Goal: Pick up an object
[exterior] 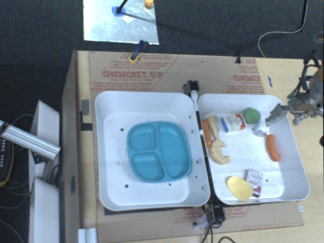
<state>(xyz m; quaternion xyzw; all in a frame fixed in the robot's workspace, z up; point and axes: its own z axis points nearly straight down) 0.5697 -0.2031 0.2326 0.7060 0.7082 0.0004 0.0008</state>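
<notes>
The grey arm's two-finger gripper (277, 114) sits at the upper right rim of the right-hand shallow white bin (298, 173), reaching in from the right. Whether the jaws are open or closed cannot be told; nothing is visible between them.

Contents of the right bin: a round green ball (251, 116) lies near the top, just left of the jaws. A small white packet with red and blue print (233, 122) lies beside the ball, to its left. An orange sausage-shaped piece (273, 147) lies below the jaws, apart from them, towards the right wall. A second long orange piece (206, 132) lies along the left wall. A tan, curved pastry-like item (218, 152) lies next to it, towards the bin's middle. A flat yellow oval piece (239, 187) sits near the bottom edge, touching a small red-and-white printed packet (254, 178) on its right.

The left-hand white bin (109, 151) holds a blue plastic tray with three compartments (159, 151), set centrally.

Both bins rest side by side on the bench (131, 72), which is covered by brown printed board.
</notes>
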